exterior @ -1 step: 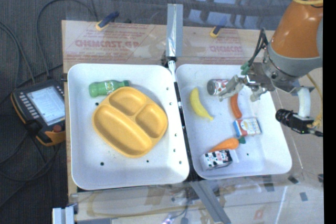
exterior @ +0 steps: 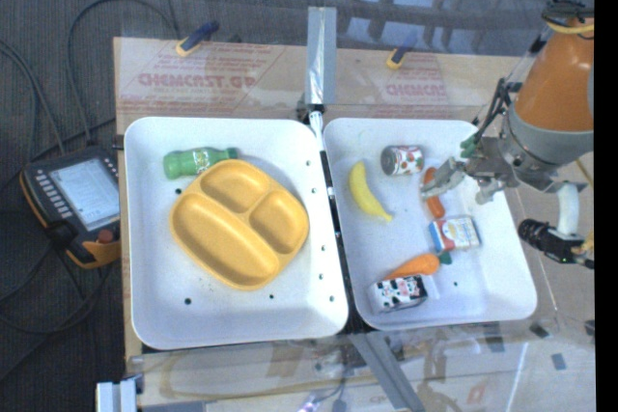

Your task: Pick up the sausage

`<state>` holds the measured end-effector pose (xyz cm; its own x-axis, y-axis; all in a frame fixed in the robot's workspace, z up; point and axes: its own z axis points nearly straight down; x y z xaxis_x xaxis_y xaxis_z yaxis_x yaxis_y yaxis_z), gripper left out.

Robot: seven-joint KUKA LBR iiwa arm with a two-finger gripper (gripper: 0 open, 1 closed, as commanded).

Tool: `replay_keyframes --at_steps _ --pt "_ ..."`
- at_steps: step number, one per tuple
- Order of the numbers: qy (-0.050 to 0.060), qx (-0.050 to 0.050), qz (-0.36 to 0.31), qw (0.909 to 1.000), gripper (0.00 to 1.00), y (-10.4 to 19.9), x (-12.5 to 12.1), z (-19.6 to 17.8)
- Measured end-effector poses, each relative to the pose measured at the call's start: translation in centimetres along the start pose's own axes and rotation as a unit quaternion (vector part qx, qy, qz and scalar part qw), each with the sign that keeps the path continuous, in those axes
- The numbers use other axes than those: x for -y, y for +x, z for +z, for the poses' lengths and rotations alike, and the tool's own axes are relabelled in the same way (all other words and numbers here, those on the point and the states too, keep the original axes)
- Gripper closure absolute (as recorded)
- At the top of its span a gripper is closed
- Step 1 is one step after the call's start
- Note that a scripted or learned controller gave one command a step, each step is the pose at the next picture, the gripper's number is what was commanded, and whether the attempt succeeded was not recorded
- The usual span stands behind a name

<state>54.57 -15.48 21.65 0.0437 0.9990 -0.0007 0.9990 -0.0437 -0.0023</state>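
Gripper hovering directly over sausage in right bin; finger opening and contact impossible to tell.

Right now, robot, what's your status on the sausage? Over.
Pincer down in right bin, right at the sausage. Sausage lying on bin floor, not lifted. Can and small carton crowd close.

The one camera hangs above the bench, looking down at a slant. It stands far enough back to take in both shallow white plastic bins and the dark floor around them.
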Motion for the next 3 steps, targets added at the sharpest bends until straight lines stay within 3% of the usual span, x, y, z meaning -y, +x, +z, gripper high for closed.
replay_keyframes --at_steps 1,2,3 --pt "-0.001 0.000 0.058 0.9983 0.00 -3.1 -4.6 11.8" --pt "0.001 -0.001 0.057 0.9984 1.00 -3.0 -4.5 11.0" --pt "0.000 0.000 0.090 0.9960 1.00 3.0 -5.9 1.1"
